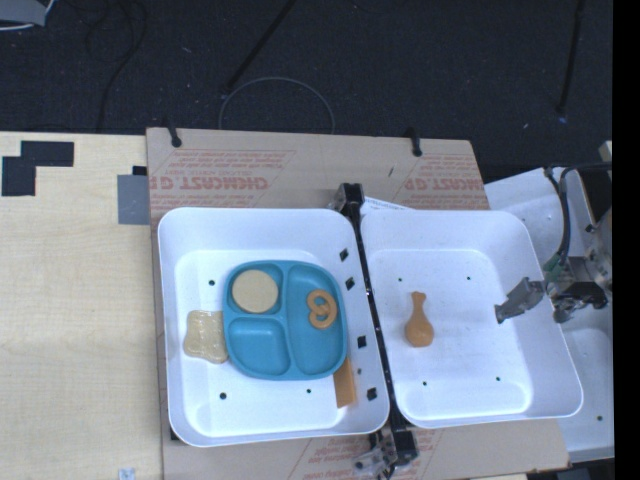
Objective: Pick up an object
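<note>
Just past the right rim of the right bin [545,368]: a small grey metal tool [522,300], dark, angular, with a paler flat face catching light. Behind it, a cluster of grey and black wrist parts [580,293], blocky, partly blurred. Above these, a thin black cable [562,213] looping up in an arc and dropping back toward the wrist. Beside the cable, a dark upright section of arm with a pale patch at its top, cut off by the frame. Too small and soft to make out screws or markings. Finger shape not clear enough to tell.
</note>
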You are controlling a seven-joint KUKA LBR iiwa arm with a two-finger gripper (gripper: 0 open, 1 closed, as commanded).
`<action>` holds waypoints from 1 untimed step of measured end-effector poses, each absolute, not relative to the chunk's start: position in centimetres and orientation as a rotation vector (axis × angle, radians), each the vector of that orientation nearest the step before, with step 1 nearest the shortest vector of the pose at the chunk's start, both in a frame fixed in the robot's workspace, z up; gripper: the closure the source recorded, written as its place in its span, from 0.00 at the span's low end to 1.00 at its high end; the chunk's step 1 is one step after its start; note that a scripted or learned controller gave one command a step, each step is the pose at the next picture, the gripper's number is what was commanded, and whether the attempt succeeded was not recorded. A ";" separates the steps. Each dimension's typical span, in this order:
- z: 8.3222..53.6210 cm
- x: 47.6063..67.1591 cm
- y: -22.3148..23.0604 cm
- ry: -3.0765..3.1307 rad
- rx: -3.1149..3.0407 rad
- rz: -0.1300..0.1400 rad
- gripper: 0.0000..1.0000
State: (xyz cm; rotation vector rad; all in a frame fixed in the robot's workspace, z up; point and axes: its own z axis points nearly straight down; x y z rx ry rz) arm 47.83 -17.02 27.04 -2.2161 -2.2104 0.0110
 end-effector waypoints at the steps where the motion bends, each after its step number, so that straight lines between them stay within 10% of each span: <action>1: 27.6 48.0 -17.0 -2.219 -2.220 0.002 0.00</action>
